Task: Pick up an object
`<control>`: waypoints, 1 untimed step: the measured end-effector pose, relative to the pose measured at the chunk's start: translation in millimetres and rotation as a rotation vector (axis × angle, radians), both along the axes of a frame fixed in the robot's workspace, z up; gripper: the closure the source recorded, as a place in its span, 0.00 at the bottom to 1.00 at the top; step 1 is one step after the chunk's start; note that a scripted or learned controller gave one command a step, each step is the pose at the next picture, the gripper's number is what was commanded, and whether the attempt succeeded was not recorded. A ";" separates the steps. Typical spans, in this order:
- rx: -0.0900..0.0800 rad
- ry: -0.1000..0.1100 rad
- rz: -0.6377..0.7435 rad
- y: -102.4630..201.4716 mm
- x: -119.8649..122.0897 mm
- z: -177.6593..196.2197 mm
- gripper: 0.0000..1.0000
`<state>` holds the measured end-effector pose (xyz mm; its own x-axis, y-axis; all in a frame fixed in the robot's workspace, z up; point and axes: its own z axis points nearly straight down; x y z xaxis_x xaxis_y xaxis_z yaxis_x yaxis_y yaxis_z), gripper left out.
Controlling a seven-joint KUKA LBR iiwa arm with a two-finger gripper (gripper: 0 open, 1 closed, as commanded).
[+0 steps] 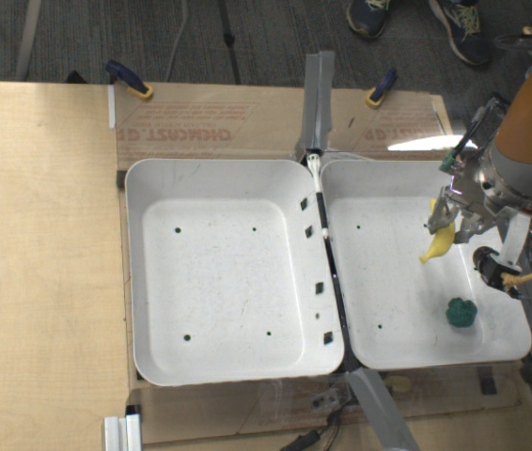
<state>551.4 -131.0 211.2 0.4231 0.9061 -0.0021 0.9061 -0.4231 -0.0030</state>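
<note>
Gripper (451,216) is seen over the right bin (379,336), fingers closed on the upper end of a yellow object (440,243), which hangs from them, tilted, its lower tip apparently clear of the bin floor. The pick is judged largely done; a secure lift clear of the bin is left to confirm. A green object (461,313) lies nearby on the floor. The left bin (153,346) is alongside.

A small yellow banana-shaped object (439,242) hangs nearly upright between the fingers of the gripper (447,216), its lower tip pointing down and left, over the right part of the right bin (379,332). A round dark-green object (461,313) lies on that bin's floor, below and right of the yellow one.
</note>
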 end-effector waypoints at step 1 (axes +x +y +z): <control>0.002 0.001 0.204 -23.8 -74.9 -87.7 1.00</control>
<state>476.5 -154.8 123.5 0.2304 0.9731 -0.0002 0.9731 -0.2304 -0.0045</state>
